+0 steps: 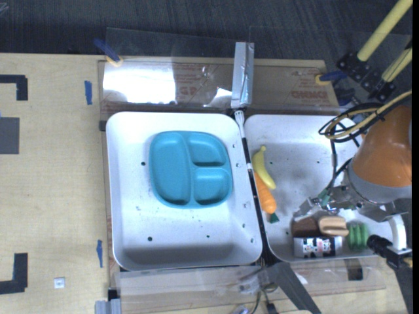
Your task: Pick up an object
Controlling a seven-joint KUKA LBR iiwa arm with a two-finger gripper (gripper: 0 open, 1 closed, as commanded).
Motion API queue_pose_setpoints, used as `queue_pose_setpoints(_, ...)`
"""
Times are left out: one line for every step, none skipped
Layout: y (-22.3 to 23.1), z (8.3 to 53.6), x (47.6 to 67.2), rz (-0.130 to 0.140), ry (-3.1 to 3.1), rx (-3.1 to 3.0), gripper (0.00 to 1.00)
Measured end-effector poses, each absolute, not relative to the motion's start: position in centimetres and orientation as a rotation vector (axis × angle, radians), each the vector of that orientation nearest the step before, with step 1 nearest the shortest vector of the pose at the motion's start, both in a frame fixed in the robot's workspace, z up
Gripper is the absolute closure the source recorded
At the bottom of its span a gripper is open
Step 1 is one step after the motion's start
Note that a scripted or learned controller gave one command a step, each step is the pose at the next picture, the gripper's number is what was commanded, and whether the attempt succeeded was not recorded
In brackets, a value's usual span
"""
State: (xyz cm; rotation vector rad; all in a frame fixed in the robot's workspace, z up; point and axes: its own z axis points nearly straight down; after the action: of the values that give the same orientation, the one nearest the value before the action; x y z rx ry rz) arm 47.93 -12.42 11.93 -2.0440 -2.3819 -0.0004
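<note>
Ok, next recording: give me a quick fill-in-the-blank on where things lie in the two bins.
1. The blue divided plastic tray lies in the ____ white bin.
2. The yellow toy banana and the orange toy carrot lie along the right white bin's ____ wall.
3. The carrot lies ____ the banana in the camera view, nearer the bin's front edge.
4. The arm's band above the wrist is ____.

Missing words: left; left; below; orange

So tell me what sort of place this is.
Probably a robot test bench in a lab: two white bins on a wooden bench, toy food like a banana, and a robot arm.
</note>
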Motion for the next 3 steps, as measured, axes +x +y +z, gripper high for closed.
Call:
queue_pose_setpoints(-11.9, 8.8, 50.7, -0.002, -2.257, -2.188, 0.0)
queue_pose_setpoints(-10.7, 8.7, 55.3, -0.004, -2.078, -2.364, 0.0)
queue_pose_setpoints(-11.0, 8.7, 57.7, -0.003, -2.272, -2.177, 0.0)
